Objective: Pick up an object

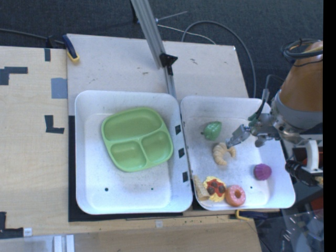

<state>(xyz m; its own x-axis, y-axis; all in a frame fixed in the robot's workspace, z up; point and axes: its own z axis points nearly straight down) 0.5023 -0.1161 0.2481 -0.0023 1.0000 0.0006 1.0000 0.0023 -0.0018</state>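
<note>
The right bin holds several toy foods. A green pepper-like piece lies near the middle, a tan croissant just below it, a purple lump to the right, and a pizza slice with a pink donut at the front. My gripper reaches in from the right and hangs just above and to the right of the croissant, fingertips close to it. I see nothing held between the fingers.
The left bin carries a green three-compartment plate. A metal pole slants down to the seam between the bins. A cable loops over the bench behind the right bin.
</note>
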